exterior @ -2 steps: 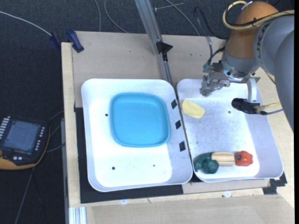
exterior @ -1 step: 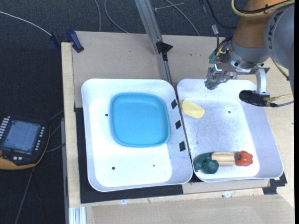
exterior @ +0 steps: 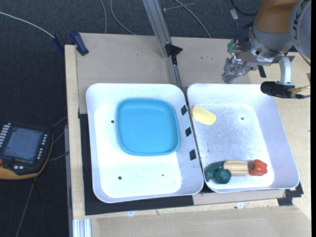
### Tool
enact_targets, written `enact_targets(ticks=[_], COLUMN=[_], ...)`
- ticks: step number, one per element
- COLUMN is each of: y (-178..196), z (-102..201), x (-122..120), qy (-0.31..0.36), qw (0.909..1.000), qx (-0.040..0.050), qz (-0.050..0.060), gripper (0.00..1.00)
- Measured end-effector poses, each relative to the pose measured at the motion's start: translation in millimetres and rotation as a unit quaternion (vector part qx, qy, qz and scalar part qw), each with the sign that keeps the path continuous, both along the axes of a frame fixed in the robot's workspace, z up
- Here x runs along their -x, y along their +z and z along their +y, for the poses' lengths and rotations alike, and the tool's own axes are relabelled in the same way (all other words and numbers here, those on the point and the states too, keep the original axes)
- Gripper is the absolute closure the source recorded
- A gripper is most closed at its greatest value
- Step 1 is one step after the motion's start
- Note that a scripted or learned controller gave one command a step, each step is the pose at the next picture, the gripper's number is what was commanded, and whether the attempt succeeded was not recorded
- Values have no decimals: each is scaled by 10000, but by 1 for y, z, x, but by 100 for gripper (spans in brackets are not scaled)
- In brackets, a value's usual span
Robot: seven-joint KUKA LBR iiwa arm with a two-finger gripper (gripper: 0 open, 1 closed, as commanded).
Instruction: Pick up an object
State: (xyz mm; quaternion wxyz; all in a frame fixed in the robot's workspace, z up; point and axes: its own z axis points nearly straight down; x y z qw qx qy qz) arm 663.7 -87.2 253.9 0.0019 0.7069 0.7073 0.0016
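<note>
My gripper point(exterior: 232, 76) hangs just beyond the back rim of the right bin point(exterior: 276, 132), above the bare bench. Nothing shows in its grasp. A pale yellow piece point(exterior: 204, 115) lies in the right bin's back left corner, well in front of and left of the gripper. Along that bin's front edge sit a dark green object point(exterior: 218, 174), a tan cylinder point(exterior: 236, 168) and a red object point(exterior: 257, 167), touching in a row.
The left bin point(exterior: 103, 172) holds a light blue square plate point(exterior: 148, 126). A slanted metal pole point(exterior: 160, 23) rises behind the bins' divide. A black handle-like part point(exterior: 276, 89) juts from the arm over the right bin's back right corner.
</note>
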Motion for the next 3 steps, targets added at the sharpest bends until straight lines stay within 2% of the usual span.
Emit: enact_targets(ticks=[3], y=[-12], z=[183], x=[35], qy=[23], qw=[10000], qx=[-10], qz=[24], gripper=[100])
